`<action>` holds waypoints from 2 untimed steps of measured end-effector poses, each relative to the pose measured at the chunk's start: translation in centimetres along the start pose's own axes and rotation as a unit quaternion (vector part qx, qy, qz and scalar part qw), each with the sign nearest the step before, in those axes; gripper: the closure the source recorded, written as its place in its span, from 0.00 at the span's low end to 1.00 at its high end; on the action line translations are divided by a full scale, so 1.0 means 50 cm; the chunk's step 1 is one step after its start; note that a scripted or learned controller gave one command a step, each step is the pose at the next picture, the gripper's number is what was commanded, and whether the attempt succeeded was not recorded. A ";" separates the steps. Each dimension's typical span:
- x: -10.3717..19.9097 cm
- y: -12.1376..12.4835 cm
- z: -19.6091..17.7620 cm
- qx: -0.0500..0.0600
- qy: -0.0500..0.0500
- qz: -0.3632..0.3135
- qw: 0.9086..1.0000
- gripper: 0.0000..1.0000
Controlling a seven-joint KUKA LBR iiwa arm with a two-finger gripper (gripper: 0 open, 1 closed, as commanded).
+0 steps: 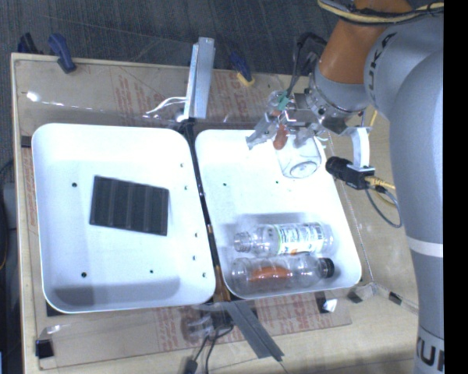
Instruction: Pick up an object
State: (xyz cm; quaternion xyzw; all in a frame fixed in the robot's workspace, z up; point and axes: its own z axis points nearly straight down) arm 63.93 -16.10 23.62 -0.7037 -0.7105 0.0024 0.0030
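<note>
My gripper [283,131] hangs over the far part of the right bin [218,209], below the orange band of the arm. It is shut on a clear plastic cup [301,160], which hangs tilted from the fingers just above the bin floor. Two clear plastic bottles lie side by side at the near end of the same bin. One has a white label [285,239]. The other has a dark cap and something orange inside [281,271]. A dark ribbed rectangular pad [129,205] lies flat in the left bin [54,154].
A grey upright post [200,76] stands behind the seam between the bins. Blue clamps [61,51] hold the board's back edge. A black cable plug [351,171] juts from the arm beside the right bin's rim.
</note>
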 end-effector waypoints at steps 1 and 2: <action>-0.088 0.014 0.027 -0.002 -0.001 0.040 0.999 0.00; -0.085 -0.100 0.124 0.000 0.000 -0.077 0.997 0.00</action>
